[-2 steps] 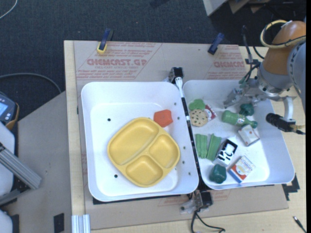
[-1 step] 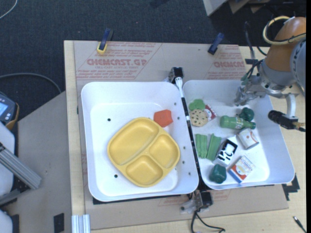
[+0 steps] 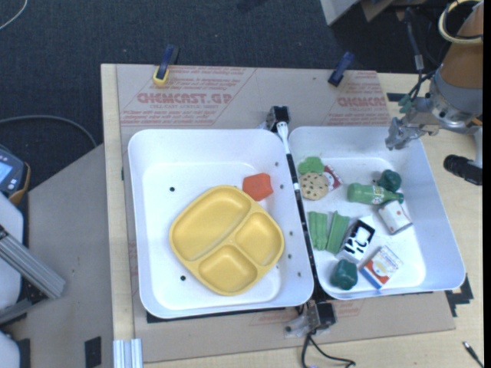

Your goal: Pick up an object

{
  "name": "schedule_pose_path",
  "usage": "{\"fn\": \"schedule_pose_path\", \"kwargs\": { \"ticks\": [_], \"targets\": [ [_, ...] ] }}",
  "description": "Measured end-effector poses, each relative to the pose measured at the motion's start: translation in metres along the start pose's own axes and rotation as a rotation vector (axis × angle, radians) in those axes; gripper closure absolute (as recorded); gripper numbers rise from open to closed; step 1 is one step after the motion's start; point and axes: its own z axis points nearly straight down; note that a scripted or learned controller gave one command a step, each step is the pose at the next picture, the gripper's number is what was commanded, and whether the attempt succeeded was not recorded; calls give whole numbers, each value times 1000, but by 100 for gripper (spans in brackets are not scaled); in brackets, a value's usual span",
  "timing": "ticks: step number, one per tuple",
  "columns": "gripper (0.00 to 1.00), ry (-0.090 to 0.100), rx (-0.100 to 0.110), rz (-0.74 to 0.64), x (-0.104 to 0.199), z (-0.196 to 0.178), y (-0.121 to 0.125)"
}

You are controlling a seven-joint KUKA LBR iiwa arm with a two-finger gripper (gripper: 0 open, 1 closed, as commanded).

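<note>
My gripper [image 3: 401,134] hangs over the far right corner of the right bin [image 3: 441,228], with nothing visibly between its tips. In that bin lie a cookie [image 3: 312,185], a green leafy piece [image 3: 310,165], a light green bottle [image 3: 366,194], a dark green lump [image 3: 390,180], a small white can [image 3: 395,217], green strips [image 3: 327,231], a black-and-white box [image 3: 357,241], a teal cup [image 3: 344,274] and a red, white and blue carton [image 3: 381,266]. The nearest items, the dark green lump and the bottle, sit well below the gripper in the view.
The left bin [image 3: 149,205] holds a yellow divided plate [image 3: 226,238] and an orange block [image 3: 258,185] by its far right corner. A black clamp [image 3: 278,117] sits at the far end of the wall between the bins. Blue clips [image 3: 340,69] pin the cardboard's back edge.
</note>
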Motion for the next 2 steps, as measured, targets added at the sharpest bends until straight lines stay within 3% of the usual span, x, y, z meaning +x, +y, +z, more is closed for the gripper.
{"fn": "schedule_pose_path", "kwargs": {
  "ticks": [1, 2],
  "targets": [
    [100, 1, 0, -1, 7, -62, 2],
    [100, 1, 4, -1, 7, -65, 3]
  ]
}}
